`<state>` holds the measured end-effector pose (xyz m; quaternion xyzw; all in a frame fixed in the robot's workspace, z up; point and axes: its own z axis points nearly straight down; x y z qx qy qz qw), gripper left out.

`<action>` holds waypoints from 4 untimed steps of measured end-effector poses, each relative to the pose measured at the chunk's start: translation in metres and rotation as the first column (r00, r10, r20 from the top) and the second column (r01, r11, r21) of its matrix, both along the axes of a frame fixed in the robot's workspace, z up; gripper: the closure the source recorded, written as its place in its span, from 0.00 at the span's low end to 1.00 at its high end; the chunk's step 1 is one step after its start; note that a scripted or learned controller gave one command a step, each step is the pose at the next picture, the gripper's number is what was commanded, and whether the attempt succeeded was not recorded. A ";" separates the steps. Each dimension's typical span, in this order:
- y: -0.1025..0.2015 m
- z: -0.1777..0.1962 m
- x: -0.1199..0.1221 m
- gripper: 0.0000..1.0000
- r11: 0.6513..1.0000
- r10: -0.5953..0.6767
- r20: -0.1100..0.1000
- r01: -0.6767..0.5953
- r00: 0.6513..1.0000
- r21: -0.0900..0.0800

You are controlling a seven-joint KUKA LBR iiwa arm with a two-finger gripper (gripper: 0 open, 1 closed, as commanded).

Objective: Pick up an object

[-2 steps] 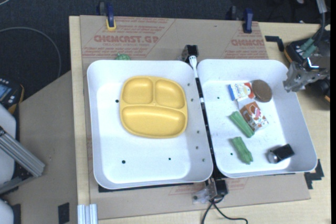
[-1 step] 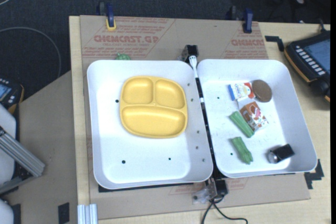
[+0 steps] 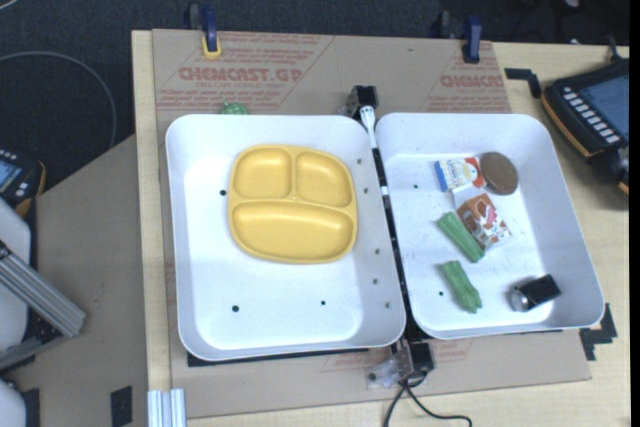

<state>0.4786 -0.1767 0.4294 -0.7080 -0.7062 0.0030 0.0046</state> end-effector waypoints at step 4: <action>0.046 0.109 0.004 1.00 1.000 0.009 0.020 -0.008 1.000 -0.004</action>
